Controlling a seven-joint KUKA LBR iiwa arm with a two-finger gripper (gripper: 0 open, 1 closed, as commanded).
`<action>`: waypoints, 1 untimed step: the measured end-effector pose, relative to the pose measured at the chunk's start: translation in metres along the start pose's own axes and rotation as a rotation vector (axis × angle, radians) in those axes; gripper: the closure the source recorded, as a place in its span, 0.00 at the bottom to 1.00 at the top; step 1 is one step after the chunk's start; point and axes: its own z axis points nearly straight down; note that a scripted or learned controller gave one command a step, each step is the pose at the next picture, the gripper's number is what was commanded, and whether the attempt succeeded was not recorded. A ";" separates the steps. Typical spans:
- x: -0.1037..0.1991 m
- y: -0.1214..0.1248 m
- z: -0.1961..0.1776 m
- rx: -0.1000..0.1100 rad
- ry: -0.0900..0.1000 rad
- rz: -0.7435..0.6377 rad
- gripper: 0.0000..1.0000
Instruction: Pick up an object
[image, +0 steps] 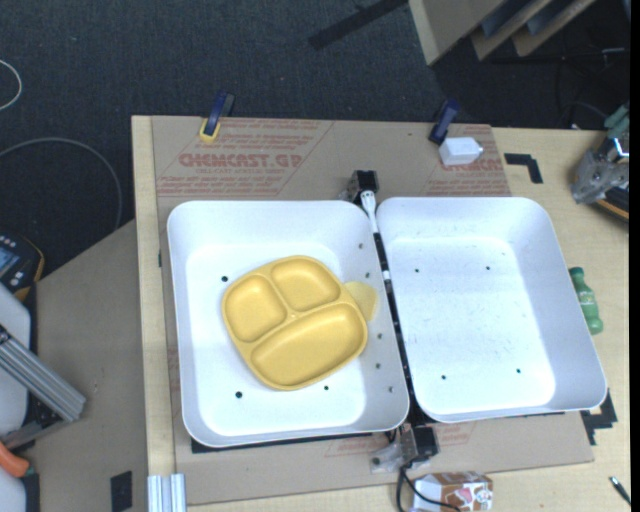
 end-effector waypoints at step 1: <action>0.014 -0.070 -0.099 0.001 0.000 0.001 1.00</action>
